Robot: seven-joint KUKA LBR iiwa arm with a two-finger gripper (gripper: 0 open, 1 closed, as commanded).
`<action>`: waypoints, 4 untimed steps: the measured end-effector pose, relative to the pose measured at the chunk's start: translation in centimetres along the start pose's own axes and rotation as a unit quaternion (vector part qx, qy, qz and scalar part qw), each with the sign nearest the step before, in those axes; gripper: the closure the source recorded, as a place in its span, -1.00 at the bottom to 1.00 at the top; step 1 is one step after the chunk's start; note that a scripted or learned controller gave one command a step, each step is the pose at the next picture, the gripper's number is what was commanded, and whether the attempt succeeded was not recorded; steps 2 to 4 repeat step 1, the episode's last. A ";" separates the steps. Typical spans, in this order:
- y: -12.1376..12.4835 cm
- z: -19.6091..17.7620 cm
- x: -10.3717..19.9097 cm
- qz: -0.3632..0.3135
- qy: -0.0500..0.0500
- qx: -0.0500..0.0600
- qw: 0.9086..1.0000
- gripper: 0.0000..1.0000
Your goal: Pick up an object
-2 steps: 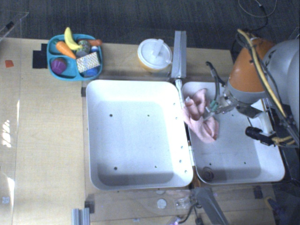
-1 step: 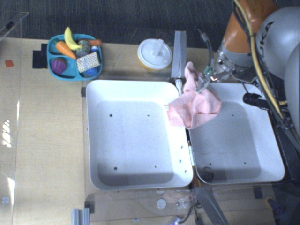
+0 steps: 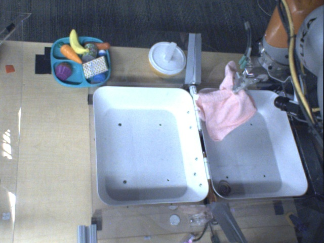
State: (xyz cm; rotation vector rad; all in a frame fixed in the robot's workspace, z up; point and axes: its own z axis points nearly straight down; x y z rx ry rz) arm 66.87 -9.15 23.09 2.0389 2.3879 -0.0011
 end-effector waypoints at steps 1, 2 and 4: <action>0.2 3.4 1.1 -0.104 0.000 0.000 0.995 1.00; 0.2 3.4 1.1 -0.104 0.000 0.000 0.995 1.00; 0.2 3.4 1.1 -0.104 0.000 0.000 0.995 1.00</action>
